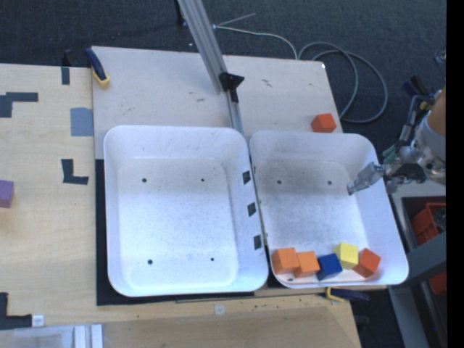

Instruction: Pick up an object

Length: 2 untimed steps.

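- The grey two-finger gripper (362, 180) reaches in from the right and hangs over the right edge of the right-hand shallow white plastic bin (319, 147); whether its fingers are apart or together cannot be told from this view, and nothing shows between them.
- Five small blocks lie in a row along the near wall of that bin: two orange cubes (286, 259) (307, 264) touching at the left, a blue cube (328, 266) just beside them, a yellow cube (348, 254) next, and a red-orange cube (368, 262) at the right end.
- The gripper is well apart from that row, farther back in the bin.
- The left-hand shallow white plastic bin (174, 140) sits against the right one.
- Another orange cube (324, 123) rests on the bench just beyond the right bin's far rim.
- A small purple block (6, 193) lies at the far left edge on the wooden bench top (43, 230).
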{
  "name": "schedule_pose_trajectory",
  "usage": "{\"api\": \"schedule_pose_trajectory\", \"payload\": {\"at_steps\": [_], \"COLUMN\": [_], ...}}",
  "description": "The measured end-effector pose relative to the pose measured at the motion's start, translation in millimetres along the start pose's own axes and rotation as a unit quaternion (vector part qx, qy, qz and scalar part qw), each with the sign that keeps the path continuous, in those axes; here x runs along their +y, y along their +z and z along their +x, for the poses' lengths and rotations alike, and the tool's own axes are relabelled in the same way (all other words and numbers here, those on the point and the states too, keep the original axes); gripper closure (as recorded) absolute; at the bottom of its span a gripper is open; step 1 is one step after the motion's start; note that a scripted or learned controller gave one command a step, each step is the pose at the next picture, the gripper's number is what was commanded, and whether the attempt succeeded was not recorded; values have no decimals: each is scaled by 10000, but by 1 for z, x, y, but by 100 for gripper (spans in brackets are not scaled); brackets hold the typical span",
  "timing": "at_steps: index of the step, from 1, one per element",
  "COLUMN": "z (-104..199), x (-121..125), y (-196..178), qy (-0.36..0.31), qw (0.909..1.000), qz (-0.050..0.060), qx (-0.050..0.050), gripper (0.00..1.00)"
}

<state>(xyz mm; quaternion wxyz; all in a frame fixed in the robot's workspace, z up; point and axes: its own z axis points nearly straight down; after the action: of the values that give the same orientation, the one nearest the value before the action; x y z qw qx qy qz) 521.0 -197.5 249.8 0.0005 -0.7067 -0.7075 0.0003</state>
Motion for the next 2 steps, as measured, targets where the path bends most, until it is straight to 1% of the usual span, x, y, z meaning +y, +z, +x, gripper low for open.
{"api": "schedule_pose_trajectory", "payload": {"at_steps": [1, 2], "z": [0, 57], "x": [0, 90], "y": [-10, 49], "qy": [-7, -32], "qw": [10000, 10000], "qz": [1, 8], "qx": [1, 8], "gripper": [100, 100]}}
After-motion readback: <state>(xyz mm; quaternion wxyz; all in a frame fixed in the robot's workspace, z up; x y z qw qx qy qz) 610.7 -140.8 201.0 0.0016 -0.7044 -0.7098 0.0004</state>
